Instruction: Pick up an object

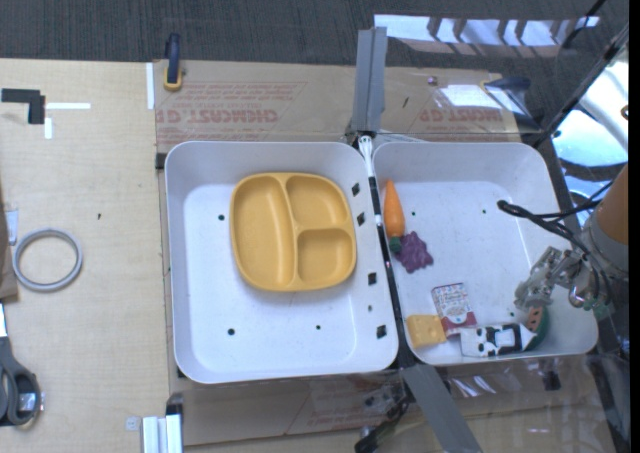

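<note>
Orange carrot (393, 208) lies against the right bin's (470, 156) left wall, a purple toy (412, 251) just below it. Near the front wall — a yellow block (425, 330), a small card (452, 302) and a black-and-white toy (493, 340). The gripper (545, 286) hangs over the bin's right side — whether its jaws are apart, I cannot tell.

A robot lab is suggested by two white bins (190, 271) fixed on a cardboard-covered tabletop (80, 161).
</note>
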`<state>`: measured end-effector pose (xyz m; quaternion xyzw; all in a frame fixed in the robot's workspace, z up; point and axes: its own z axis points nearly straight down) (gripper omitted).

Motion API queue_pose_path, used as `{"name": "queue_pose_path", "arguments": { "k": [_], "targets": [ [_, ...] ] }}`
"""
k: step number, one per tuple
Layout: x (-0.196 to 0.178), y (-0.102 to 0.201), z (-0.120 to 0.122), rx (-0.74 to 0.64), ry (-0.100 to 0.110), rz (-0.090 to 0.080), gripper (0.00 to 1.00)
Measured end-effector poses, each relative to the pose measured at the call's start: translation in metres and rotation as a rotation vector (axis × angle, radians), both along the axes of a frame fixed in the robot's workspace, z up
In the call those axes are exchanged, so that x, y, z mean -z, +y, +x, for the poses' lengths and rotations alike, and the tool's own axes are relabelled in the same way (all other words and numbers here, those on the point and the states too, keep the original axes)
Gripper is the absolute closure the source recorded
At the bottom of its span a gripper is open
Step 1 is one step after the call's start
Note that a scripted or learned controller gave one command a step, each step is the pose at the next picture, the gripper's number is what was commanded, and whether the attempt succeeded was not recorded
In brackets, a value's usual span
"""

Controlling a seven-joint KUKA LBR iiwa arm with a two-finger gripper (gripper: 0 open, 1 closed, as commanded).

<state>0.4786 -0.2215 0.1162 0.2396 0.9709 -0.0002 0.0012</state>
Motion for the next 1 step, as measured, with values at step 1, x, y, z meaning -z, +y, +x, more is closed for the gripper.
{"name": "queue_pose_path", "arguments": {
  "k": [1],
  "targets": [
    [-0.0089, 0.0005, 0.0015, -0.001, -0.003, 0.000, 1.00]
  ]
}}
